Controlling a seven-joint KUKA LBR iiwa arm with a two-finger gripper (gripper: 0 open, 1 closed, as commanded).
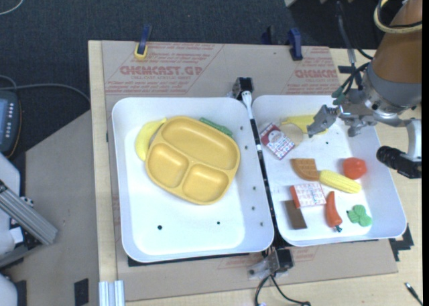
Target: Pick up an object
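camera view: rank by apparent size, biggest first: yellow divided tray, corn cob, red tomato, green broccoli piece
1. yellow divided tray, by far the largest.
2. corn cob, long and narrow.
3. red tomato and green broccoli piece look about alike; I would not rank one over the other.

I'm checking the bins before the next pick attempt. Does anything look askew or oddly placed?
The yellow divided tray in the left bin sits turned at an angle, lying over a yellow item at its left edge and a green one at its top. The small items in the right bin lie loose but unspilled.
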